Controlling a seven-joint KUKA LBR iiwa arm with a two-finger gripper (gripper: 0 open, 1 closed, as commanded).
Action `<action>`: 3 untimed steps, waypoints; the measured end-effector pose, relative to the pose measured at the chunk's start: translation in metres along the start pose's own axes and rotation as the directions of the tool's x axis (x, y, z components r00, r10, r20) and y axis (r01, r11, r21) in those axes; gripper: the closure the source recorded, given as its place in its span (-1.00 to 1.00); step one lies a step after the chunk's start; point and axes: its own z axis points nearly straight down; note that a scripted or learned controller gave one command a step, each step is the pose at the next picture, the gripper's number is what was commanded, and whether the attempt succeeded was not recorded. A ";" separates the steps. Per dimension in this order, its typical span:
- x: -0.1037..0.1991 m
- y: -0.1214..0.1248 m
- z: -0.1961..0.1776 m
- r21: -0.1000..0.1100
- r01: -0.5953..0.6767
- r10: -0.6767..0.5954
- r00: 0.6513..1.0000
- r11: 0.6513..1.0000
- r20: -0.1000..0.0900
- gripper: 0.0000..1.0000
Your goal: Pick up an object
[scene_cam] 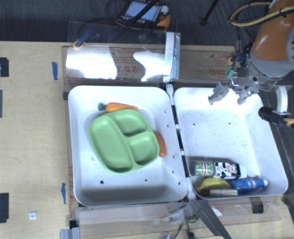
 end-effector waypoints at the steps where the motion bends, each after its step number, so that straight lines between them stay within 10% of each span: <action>1: 0.000 -0.065 -0.114 -0.002 0.118 -0.118 0.993 0.993 0.001 -1.00; 2: -0.026 -0.062 0.021 -0.001 -0.024 0.024 1.000 1.000 0.000 -1.00; 3: -0.068 -0.155 0.076 0.000 -0.028 0.028 1.000 1.000 -0.001 -1.00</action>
